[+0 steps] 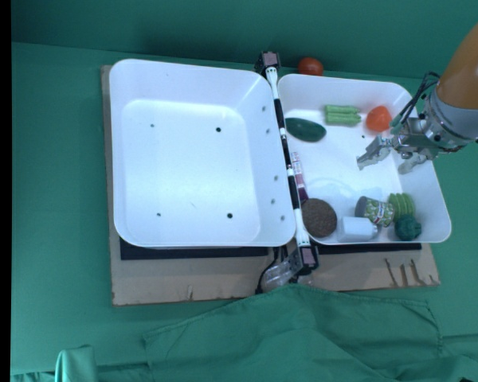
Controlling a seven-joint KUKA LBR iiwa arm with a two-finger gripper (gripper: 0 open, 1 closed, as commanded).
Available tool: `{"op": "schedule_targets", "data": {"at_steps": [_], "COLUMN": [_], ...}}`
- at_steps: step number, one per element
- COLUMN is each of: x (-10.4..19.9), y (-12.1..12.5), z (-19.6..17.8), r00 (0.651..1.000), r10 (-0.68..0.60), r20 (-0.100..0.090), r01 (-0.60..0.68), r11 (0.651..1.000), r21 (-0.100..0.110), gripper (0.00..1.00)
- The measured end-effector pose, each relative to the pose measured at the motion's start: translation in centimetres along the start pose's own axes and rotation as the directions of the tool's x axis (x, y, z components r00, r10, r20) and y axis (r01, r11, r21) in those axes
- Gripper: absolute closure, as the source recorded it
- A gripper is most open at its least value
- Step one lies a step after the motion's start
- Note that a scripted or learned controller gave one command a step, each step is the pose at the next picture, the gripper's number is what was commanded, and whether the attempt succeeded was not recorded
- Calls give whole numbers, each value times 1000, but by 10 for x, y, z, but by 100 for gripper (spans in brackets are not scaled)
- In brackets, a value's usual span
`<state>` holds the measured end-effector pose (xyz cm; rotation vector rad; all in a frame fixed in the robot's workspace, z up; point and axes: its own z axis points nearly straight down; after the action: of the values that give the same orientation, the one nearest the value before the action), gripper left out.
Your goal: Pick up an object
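A grey arm with an orange band is reaching in from the right over the right-hand shallow white bin (pixel 430 183), its two-finger gripper (pixel 393 156) hanging with fingers spread apart and nothing between them. The gripper is hovering over bare bin floor near the right wall, with every object lying apart from it. Closest is a round orange-red ball (pixel 378 118), sitting just up and to the left of the fingers near the bin's far wall. Beside that ball is lying one ribbed light-green vegetable piece (pixel 342 115), and further left one dark-green oval (pixel 305 129) near the divider. Along the near edge, well below the gripper, five things are crowding together: one flat brown disc (pixel 319 217), one small white block (pixel 356 229), one tipped-over cup with a green label (pixel 374 210), one ribbed yellow-green ball (pixel 401 204) and one dark teal ball (pixel 408 228). That is making eight objects in this bin. The left-hand white bin (pixel 193 154) is showing only small dark dots on its floor. One red ball (pixel 309 66) is resting outside the bins (on the green cloth behind the right one).
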<state>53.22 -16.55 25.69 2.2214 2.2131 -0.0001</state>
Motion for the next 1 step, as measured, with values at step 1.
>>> {"op": "schedule_targets", "data": {"at_steps": [1], "x": [-1], "y": [31], "z": [77], "r00": [1000], "r10": [-1], "r20": [-1], "r01": [1], "r11": [1000], "r21": [-3], "gripper": [0]}}
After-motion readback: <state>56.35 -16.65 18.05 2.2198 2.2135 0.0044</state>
